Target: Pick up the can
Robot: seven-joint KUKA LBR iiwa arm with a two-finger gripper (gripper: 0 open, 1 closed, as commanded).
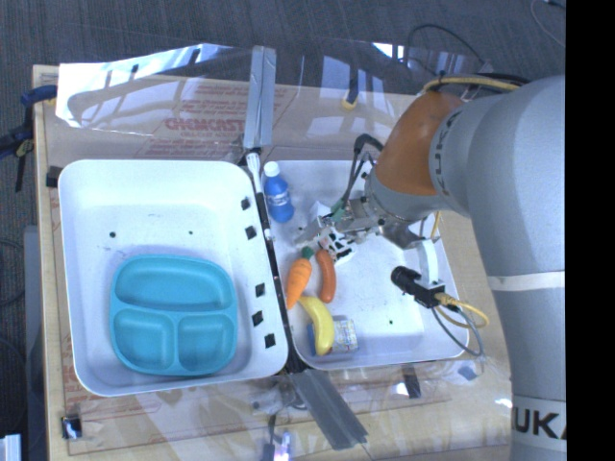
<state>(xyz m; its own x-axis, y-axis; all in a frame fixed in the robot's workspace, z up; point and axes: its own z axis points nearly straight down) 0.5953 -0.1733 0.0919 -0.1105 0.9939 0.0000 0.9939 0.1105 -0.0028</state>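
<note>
The hand [336, 235], grip state I cannot tell, hovers well apart from the can [343, 335], which lies touching the banana [319, 324], so a descent risks snagging fruit.

Two bins side by side on a bench, with the arm reaching into the right bin.

The left bin [86, 190] holds a divided tray [173, 315] in its near half. In the right bin [404, 339], a bottle [278, 192] lies at the far left corner. A carrot [299, 279] and sausage [327, 274] lie side by side mid-left. In front of them, a banana [320, 325] touches the can [344, 335] on its right. The gripper [333, 236] hangs behind the sausage, right of the bottle.
</note>
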